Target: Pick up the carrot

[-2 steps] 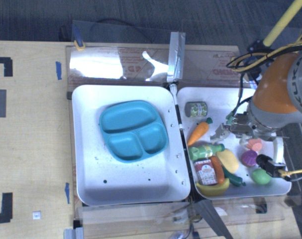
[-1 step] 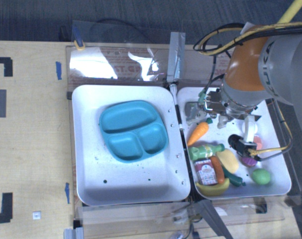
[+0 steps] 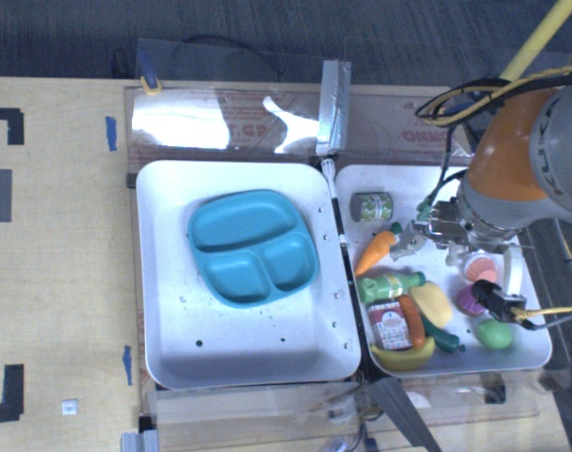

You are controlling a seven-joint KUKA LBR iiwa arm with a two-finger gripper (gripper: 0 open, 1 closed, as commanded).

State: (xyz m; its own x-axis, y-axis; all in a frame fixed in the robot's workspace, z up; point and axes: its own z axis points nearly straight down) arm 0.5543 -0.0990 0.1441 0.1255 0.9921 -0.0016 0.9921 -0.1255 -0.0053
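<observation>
Gripper (image 3: 419,236): seen low in the right bin (image 3: 540,351), just right of the carrot; finger opening cannot be told.
Carrot (image 3: 376,250): lies tilted at the bin's left side.
Labels: red packet (image 3: 390,326), text unreadable.

We look down from one fixed camera mounted above the bench (image 3: 50,252), tilted at a slant rather than straight down. The far edge of the bench lies toward the top of our picture, where dark carpet (image 3: 267,8) shows beyond it, and the near edge runs along the bottom. We sit far enough back to take in both white bins whole: the left bin (image 3: 163,347) near the centre, the right bin (image 3: 535,351) toward our right. The arm (image 3: 521,158) enters from our right side and stands tall enough to cover part of the right bin's far corner.
</observation>
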